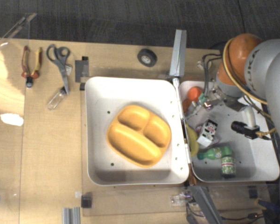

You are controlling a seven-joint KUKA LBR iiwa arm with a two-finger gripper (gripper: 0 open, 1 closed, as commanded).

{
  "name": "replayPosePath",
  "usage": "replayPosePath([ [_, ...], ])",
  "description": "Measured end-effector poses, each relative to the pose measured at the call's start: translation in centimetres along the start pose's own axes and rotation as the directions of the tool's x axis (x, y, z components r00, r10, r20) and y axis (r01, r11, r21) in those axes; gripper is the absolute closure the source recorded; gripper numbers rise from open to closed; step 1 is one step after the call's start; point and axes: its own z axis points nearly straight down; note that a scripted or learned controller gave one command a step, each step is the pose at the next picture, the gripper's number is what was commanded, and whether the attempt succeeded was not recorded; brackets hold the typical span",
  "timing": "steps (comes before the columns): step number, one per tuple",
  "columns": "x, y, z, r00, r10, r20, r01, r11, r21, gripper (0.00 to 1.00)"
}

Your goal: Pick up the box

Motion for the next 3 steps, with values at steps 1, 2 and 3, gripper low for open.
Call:
replayPosePath([
  [1,0.9,-3.9,-10.2,0.985,0.170,0.006,-0.170,0.985,-0.018,0.00],
  [2,3.0,-7.3,-2.5,0.950,0.312,0.003,-0.312,0.950,-0.017,0.00],
  [3,1.0,-0.9,0.1,0.973,0.229,0.005,-0.229,0.973,-0.020,0.00],
])
